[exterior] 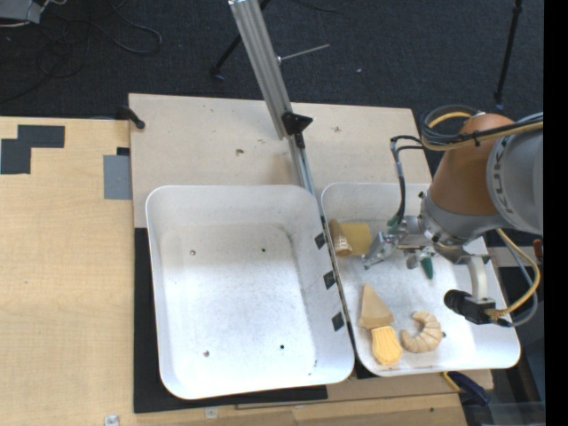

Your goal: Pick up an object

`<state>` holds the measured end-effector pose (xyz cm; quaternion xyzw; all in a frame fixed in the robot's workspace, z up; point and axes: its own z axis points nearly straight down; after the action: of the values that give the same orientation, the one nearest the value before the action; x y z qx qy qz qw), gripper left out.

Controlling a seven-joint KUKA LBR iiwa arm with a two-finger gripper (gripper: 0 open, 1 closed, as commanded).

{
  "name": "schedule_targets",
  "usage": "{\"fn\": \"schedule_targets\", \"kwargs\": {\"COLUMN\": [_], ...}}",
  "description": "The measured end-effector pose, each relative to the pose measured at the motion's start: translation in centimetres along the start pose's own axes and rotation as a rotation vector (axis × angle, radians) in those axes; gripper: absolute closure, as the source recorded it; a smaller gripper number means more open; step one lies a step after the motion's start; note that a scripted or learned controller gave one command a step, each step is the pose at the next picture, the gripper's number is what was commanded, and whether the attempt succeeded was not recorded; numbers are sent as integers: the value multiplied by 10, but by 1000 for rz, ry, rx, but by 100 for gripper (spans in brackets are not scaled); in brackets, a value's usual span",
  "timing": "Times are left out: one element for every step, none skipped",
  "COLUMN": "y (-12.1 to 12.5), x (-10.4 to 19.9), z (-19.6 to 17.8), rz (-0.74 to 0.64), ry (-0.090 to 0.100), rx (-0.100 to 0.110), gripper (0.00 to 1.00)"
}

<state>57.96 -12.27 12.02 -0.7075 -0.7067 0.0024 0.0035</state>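
Note:
The right bin (497, 353) holds several small items. A tan block (351, 236) lies at its left wall. A tan wedge (374, 307) sits further forward, with a yellow ribbed piece (386, 345) just in front of it. A curled, croissant-like piece (423, 333) lies to the right of those. My gripper (396, 245) hangs low over the middle of this bin, just right of the tan block and behind the wedge. Nothing can be seen held in it. A small green piece (427, 265) shows right beside the gripper.
The left bin (169, 238) stands beside the right one, with black clips (330, 279) along the shared rim. A slanted metal rail (269, 74) rises behind the bins. Cables and a black connector (463, 303) hang from the arm (470, 180) over the right bin's right side.

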Motion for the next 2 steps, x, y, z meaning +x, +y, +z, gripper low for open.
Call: {"fn": "schedule_targets", "kwargs": {"y": [1,7], "x": [-2,4], "z": [-12,-71], "rz": [7,-3], "ry": [0,-2], "rx": [-3,-12], "gripper": [100,100]}}
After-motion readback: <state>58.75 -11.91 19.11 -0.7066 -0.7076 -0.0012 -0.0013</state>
